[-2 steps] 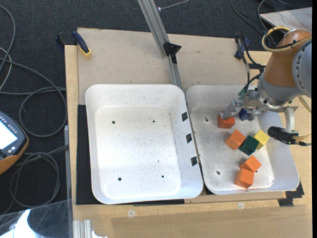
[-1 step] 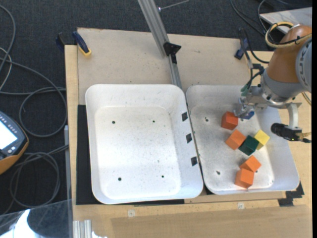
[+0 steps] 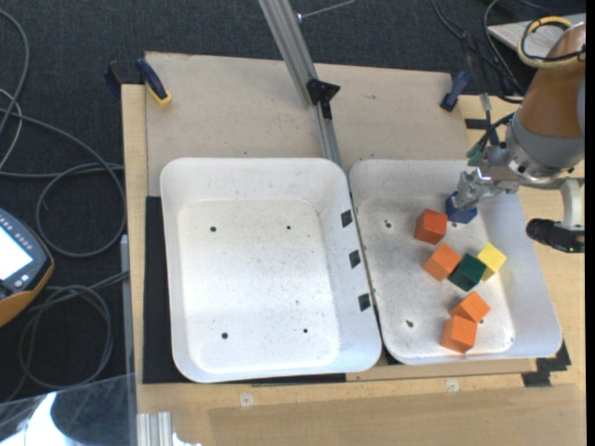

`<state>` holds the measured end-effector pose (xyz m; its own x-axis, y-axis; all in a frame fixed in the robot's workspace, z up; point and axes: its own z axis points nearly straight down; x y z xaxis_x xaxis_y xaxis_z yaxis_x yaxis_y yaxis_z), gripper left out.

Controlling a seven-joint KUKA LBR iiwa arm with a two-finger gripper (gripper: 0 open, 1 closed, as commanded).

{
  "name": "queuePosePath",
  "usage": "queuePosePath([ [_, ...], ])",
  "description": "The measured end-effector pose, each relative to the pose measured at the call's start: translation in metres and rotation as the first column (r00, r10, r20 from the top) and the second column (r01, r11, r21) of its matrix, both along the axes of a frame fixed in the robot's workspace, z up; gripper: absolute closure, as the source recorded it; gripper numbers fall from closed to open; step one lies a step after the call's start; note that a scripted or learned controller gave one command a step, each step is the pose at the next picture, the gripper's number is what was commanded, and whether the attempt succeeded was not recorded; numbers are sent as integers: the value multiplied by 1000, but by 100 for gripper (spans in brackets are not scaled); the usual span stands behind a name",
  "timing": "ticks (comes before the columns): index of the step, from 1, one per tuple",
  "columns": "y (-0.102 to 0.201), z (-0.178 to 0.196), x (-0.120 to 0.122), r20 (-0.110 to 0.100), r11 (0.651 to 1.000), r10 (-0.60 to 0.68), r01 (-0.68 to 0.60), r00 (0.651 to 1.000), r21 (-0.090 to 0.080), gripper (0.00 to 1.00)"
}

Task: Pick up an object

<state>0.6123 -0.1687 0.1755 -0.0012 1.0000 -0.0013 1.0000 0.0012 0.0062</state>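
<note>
The gripper (image 3: 462, 204) hangs low over the right bin (image 3: 395, 328), beside an orange cube (image 3: 429, 226); jaws' state unreadable.

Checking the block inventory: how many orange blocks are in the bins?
4, all in the right bin: one beside the end effector, one touching the green block, two near the front edge.

The arm (image 3: 548, 110) has a rounded orange band above a grey wrist; thin cables run beside its small metallic pincer (image 3: 468, 193).
</note>
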Motion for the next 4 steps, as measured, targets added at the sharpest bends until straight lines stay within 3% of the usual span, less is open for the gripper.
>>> queuePosePath([
  [1,0,44,2,1,1000,0,0,1000,0,100],
  [3,99,64,-34,-7,1000,6,-5,1000,5,100],
  [4,154,58,-58,-10,1000,5,-5,1000,5,100],
])
